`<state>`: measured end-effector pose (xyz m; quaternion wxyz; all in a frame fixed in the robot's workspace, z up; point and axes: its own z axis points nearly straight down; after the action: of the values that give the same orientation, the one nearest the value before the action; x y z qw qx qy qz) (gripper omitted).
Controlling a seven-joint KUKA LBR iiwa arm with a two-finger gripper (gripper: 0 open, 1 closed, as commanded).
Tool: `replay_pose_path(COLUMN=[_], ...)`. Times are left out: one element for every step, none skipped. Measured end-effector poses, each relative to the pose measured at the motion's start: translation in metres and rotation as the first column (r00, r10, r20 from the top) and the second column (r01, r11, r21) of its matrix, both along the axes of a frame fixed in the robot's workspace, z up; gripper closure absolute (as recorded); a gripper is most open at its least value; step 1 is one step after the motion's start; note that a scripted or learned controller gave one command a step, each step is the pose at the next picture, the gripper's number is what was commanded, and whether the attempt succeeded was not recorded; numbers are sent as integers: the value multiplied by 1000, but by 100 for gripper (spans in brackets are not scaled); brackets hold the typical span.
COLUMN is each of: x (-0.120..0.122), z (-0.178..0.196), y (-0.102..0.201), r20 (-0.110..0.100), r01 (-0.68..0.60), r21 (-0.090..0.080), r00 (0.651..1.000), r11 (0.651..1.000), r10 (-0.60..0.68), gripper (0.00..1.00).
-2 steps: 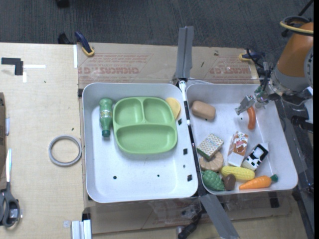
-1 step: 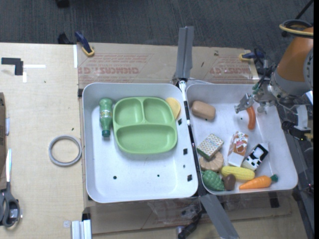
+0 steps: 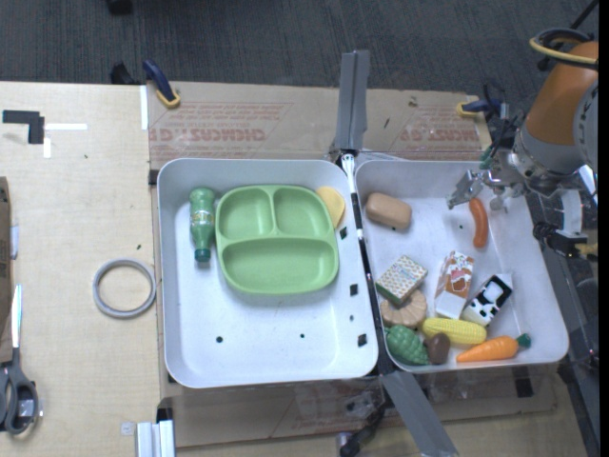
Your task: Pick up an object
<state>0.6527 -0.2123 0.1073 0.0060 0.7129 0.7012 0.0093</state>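
The gripper (image 3: pixel 483 190) stands over the upper right part of the right bin (image 3: pixel 545 276), its fingers spread apart and nothing between them; a toy sausage (image 3: pixel 479 223) lies just below it on the bin floor, apart from the fingertips. To the gripper's left lies a bread roll (image 3: pixel 388 210); further below it sit a small carton (image 3: pixel 456 281), a cow-patterned carton (image 3: pixel 487 300), a corn cob (image 3: pixel 455 330) and a carrot (image 3: pixel 490 349). Well to the left, the left bin (image 3: pixel 181 331) carries a green divided plate (image 3: pixel 277 239) and a green bottle (image 3: pixel 202 223).
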Motion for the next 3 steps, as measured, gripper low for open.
replay_pose_path(x=[7, 7, 13], z=[-1, -1, -1], y=[4, 3, 3], r20=[1, 0, -5], r01=[-25, -34, -47], r21=[-13, -10, -10], r00=[1000, 999, 999], r11=[1000, 999, 999], r10=[25, 34, 47], gripper=[0, 0, 0])
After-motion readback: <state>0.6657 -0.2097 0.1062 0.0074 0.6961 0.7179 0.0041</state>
